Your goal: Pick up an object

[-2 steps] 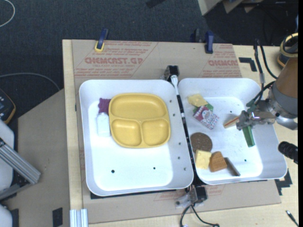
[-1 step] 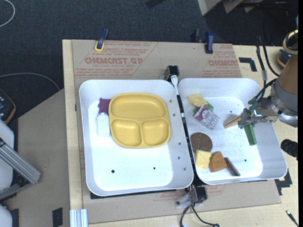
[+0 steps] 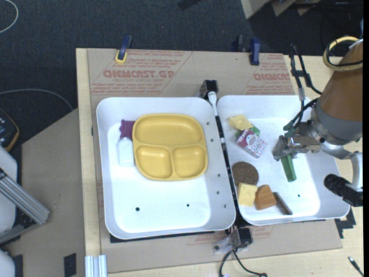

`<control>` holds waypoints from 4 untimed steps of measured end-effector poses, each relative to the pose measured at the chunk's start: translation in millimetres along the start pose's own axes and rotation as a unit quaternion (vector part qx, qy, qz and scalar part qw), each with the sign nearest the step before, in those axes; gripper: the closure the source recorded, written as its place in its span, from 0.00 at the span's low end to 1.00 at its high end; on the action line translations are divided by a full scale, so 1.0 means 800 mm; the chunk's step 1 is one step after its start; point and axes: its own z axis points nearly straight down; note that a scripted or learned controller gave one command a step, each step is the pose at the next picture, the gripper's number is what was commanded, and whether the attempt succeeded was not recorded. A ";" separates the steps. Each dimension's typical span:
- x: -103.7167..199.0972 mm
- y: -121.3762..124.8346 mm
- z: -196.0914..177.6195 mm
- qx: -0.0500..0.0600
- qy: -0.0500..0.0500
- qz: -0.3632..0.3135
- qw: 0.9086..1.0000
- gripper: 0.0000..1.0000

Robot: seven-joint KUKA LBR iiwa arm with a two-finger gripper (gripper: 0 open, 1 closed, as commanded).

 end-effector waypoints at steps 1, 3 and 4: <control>0.075 0.008 0.006 0.000 0.000 -0.001 1.000 1.00; 0.087 0.009 0.020 -0.001 -0.001 0.002 1.000 1.00; 0.079 0.000 0.019 0.001 -0.001 0.003 1.000 1.00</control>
